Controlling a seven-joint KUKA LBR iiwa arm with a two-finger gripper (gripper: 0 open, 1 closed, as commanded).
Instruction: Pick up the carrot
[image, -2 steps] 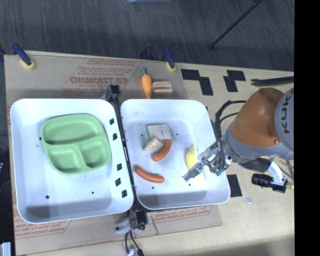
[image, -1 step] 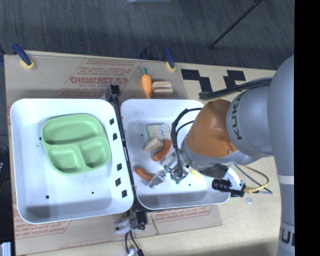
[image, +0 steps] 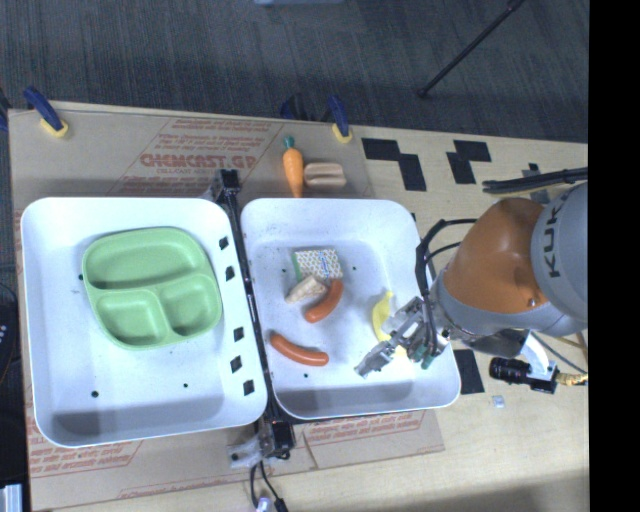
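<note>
Carrot placement is outside both bins: the small orange carrot with a green top (image: 292, 168) lies on the cardboard bench surface (image: 180, 150) just beyond the far rim of the right white bin (image: 400, 215), touching or nearly touching a tan and brown bun-like toy (image: 324, 177) beside it. The two-finger gripper (image: 392, 350) is seen low in the near right corner of the right bin, well apart from the carrot. Its fingers appear parted, and nothing is seen between them. A yellow banana-like piece (image: 381, 313) lies just beside the gripper. Between gripper and carrot are found two orange-red sausages (image: 298, 349), a pale wedge (image: 305, 290) and a patterned block (image: 318, 263). A green divided plate (image: 150, 285) sits in the left white bin (image: 50, 380).
</note>
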